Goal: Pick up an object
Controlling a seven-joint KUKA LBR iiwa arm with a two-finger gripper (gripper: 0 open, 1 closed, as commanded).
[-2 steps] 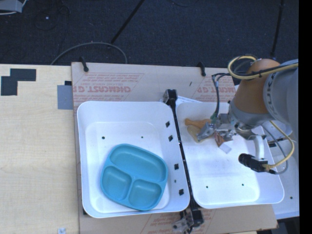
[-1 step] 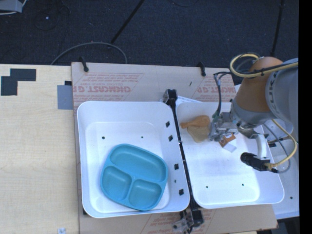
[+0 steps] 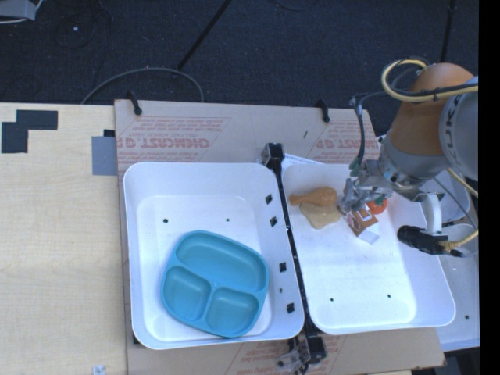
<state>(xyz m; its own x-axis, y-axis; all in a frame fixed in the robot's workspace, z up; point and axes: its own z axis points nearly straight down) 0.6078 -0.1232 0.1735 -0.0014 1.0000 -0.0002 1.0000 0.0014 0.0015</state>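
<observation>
Two shallow white plastic bins [image 3: 437, 287] are carried by the bench. At the right bin's 12 o'clock, the pincer [image 3: 358, 201] is lowered beside a tan lumpy object [image 3: 319, 205]; its opening cannot be told. A firm grasp, then lifting, seems needed next.
</observation>
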